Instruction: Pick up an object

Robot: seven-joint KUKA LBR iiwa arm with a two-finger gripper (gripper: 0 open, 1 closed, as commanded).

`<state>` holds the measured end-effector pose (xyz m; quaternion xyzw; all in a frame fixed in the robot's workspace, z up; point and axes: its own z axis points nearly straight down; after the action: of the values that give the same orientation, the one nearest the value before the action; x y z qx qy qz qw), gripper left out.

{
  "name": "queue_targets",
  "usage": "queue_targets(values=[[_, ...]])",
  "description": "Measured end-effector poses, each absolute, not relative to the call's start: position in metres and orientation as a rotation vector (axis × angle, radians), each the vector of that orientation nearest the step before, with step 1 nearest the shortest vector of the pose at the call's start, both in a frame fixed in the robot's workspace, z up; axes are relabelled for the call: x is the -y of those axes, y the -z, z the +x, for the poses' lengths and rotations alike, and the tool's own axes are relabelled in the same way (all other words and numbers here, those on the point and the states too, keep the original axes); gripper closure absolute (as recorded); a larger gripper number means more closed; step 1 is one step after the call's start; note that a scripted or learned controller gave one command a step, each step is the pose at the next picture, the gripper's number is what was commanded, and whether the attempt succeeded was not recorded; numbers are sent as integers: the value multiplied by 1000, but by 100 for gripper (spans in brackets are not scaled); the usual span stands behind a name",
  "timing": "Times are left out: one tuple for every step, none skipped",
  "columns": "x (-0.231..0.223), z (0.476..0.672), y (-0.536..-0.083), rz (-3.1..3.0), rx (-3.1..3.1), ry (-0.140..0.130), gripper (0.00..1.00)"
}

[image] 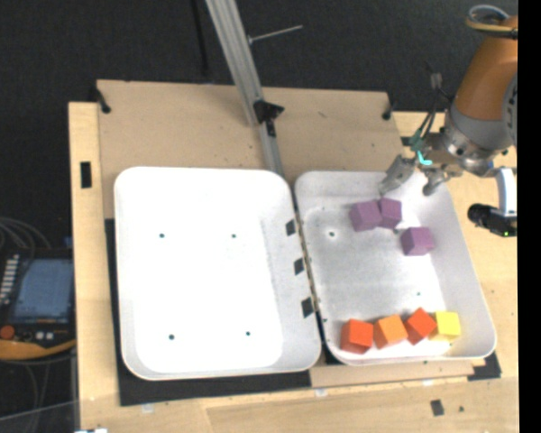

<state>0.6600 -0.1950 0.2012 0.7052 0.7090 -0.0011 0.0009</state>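
the gripper (413, 179) hovers with fingers spread, holding nothing, just above the purple blocks (376, 214) in the right bin (464, 269) (approach step, by my read); next it should descend and close.

You look down from one fixed camera above the bench (207, 115), tilted at a slant and set well back. Both bins (207, 269) fit in frame; the arm (487, 70) enters from your right.
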Motion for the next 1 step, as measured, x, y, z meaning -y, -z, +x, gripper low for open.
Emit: queue_targets(values=[[193, 669, -147, 2215, -2229, 5, 0]])
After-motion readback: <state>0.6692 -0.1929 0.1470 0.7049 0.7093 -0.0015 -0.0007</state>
